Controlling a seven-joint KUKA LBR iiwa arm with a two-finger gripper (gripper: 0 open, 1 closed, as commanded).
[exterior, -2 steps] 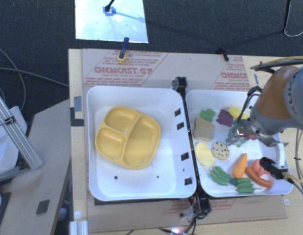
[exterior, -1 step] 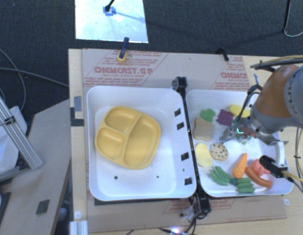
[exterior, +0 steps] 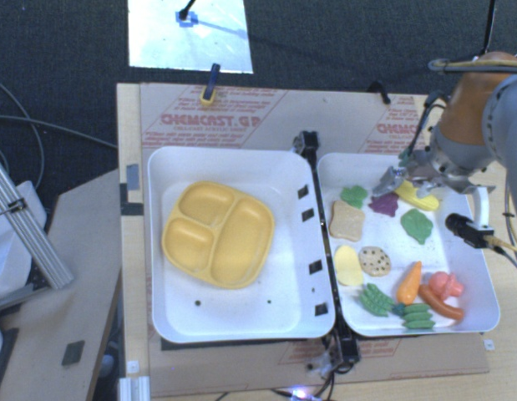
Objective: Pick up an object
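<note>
In the camera view the arm (exterior: 484, 115) comes in from the right side and bends down over the far part of the right bin (exterior: 387, 241). The gripper (exterior: 398, 178) is low there, near the far wall. I cannot tell from this slanted look whether it is open or closed, and I cannot tell if it touches anything.

The things closest to it are a purple piece (exterior: 384, 204), just beside its tip on the near side, and a yellow piece (exterior: 418, 197), partly under the wrist. A green leaf piece (exterior: 354, 195) lies just to the left of the purple one, and a second green piece (exterior: 417, 225) lies a little nearer to the camera than the yellow one. These four are crowded together around the tool.

Further toward the front of the same bin there is a bread slice (exterior: 347, 221), a pale yellow slice (exterior: 348, 266) touching a cookie (exterior: 375, 261), an orange carrot (exterior: 409, 282), green pods (exterior: 375, 299), a pink piece (exterior: 446, 285) and a red sausage (exterior: 442, 302). They are all well apart from the gripper.

The left bin (exterior: 183, 174) holds a yellow divided plate (exterior: 218, 234), lying flat near the middle.
</note>
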